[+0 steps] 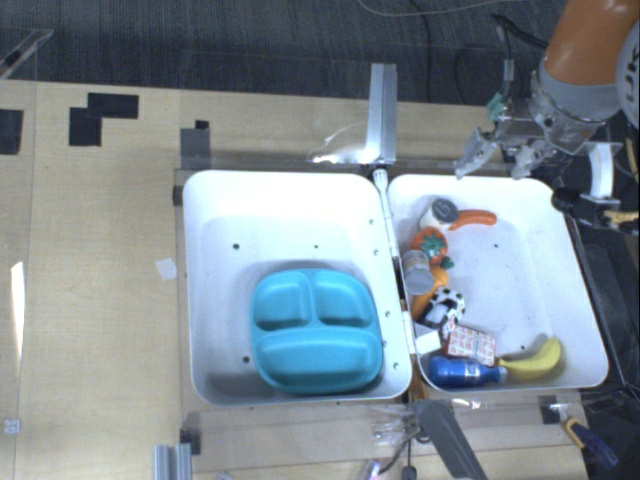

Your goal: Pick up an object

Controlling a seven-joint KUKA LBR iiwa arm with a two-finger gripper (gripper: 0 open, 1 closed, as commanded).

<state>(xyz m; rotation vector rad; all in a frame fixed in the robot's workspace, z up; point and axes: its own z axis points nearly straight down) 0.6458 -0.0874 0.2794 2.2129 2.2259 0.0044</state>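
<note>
— Where's the tool (pixel 496 158)?
— Above the right bin's (pixel 560 268) far rim, fingers spread, holding nothing.
— And the banana (pixel 534 359)?
— Near corner, well apart from it, beside a blue bottle (pixel 458 372). A blue tray (pixel 315 330) lies in the left bin (pixel 215 258).

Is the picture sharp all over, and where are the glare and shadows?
In the camera view, the metal post behind the bins shines, with bright glare at its foot; the blue tray in the left bin casts a soft shadow toward the left; the small items crowded in the right bin look slightly soft; the gripper is a bit blurred above that bin's far edge.
</note>
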